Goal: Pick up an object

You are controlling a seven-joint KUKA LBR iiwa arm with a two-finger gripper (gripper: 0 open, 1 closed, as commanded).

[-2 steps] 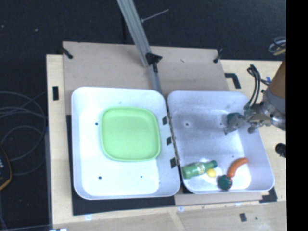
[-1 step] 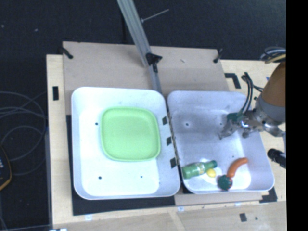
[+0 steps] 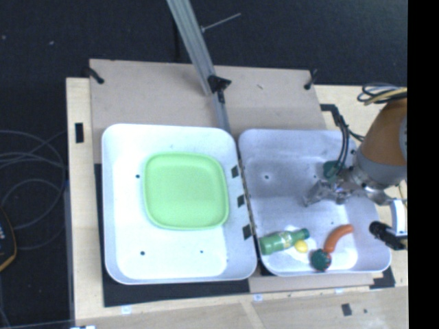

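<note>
Bins are sitting side by side on the bench, and the arm (image 3: 384,142) is reaching in from three o'clock over the right bin (image 3: 288,156). Its gripper (image 3: 322,192) is hanging low near that bin's centre, above bare white floor, with nothing showing between its fingers; whether they are spread or closed cannot be told from this slant. Along the bin's six o'clock edge the objects are lying in a loose row: a green bottle (image 3: 282,240) lying on its side, a small yellow piece (image 3: 301,247) just beside it, a dark green round thing (image 3: 319,258), and an orange curved piece (image 3: 337,236) touching it at about one o'clock. All are lying apart from the gripper. The left bin (image 3: 123,252) is holding a light green square plate (image 3: 185,190) near its centre.
</note>
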